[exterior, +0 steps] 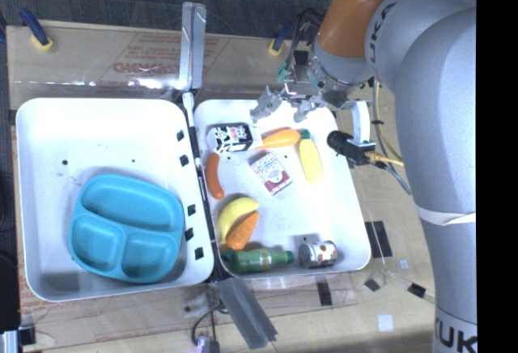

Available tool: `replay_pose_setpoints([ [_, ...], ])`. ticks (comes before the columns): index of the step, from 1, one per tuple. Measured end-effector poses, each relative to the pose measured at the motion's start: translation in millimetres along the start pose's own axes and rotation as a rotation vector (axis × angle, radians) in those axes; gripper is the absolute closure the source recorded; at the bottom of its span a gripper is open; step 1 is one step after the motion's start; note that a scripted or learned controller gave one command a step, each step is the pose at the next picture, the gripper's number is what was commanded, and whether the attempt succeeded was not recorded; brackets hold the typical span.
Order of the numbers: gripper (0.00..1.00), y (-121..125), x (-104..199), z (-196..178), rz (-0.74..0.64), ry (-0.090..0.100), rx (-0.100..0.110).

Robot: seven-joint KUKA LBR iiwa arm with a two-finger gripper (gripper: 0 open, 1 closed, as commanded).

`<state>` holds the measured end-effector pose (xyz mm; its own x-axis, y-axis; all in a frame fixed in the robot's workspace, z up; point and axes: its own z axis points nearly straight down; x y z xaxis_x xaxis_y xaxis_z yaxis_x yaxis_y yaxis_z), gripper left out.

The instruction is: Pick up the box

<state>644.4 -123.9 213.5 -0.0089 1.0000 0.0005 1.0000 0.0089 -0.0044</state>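
A small red and white box [271,172] lies flat near the middle of the right bin [354,206]. A second small carton [231,138], black and white, sits at the bin's back left. My gripper [283,108] hangs over the bin's far rim, behind the box and just above an orange carrot [281,137]. Its two grey fingers [263,108] are spread apart, open, with nothing between them.
Around the box lie a yellow corn cob [310,159], a red sausage [213,175], a banana [235,211], a second carrot [242,231], a green bottle [259,259] and a can [317,253]. The left bin [40,133] holds a blue divided plate [125,227].
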Motion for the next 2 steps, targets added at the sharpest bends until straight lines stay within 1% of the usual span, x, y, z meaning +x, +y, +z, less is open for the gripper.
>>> replay_pose_setpoints([
  [1,0.00,-37.4,18.6,110.9,-0.040,-0.001,-0.002],
  [2,0.00,-37.9,51.7,-59.3,-0.402,-0.003,-0.004],
])
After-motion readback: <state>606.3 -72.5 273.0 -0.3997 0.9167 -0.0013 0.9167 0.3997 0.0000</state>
